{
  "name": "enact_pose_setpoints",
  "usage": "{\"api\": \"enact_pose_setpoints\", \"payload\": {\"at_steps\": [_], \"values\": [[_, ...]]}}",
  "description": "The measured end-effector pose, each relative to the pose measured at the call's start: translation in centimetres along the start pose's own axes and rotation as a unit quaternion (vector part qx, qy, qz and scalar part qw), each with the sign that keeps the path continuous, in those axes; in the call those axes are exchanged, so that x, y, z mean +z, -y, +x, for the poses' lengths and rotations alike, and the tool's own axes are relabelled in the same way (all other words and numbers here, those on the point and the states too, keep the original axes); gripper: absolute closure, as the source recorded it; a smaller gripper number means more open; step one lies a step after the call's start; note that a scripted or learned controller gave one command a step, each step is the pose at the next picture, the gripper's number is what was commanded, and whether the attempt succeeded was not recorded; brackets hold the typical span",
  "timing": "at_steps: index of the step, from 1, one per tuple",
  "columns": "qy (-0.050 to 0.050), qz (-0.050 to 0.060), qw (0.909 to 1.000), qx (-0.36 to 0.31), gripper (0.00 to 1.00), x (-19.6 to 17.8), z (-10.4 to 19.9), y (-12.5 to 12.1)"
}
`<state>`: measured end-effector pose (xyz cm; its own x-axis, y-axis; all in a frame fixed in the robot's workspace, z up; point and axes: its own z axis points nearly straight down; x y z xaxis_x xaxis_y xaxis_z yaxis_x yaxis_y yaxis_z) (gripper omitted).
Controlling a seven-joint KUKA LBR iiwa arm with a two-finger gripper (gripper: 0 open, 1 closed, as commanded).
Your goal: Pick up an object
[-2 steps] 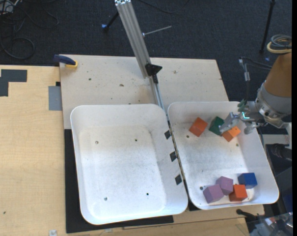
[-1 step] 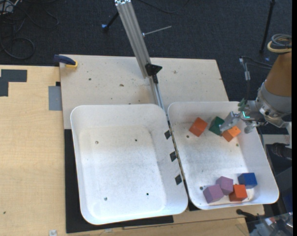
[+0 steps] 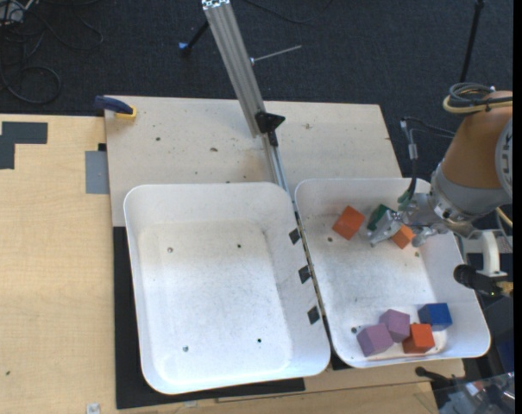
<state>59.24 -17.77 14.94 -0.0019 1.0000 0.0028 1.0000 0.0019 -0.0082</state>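
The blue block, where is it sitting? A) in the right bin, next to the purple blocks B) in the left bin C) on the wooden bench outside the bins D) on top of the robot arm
A: the blue block lies in the near corner of the right bin, beside the purple blocks and an orange block.
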Motion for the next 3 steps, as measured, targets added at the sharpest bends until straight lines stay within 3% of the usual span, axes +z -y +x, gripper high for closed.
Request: {"api": "enact_pose_setpoints", "payload": {"at_steps": [1,2,3], "values": [[0.000,0.000,1.0000,0.001,0.00,5.4,0.1,0.1],[0.001,-0.002,1.0000,0.002,1.00,4.1,0.0,0.0],[0.002,-0.006,1.0000,0.001,1.00,-1.9,0.3,0.6]]}}
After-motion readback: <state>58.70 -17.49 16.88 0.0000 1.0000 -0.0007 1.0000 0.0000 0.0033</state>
